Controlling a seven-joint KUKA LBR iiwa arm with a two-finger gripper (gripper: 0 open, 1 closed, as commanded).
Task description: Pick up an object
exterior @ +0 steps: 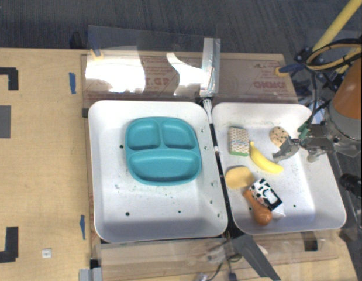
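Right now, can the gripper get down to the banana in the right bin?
Probably yes. The gripper hangs just right of the banana, with bare bin floor between them. The cookie lies close by, but not across the path.

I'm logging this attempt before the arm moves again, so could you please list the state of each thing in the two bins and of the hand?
Teal divided plate: flat, right side up, in the left bin.
Banana: lying loose in the right bin.
Sponge: lying flat beside the banana.
Cookie: lying flat, free.
Black-and-white item: resting across an orange piece.
Hand: low over the right bin, holding nothing.
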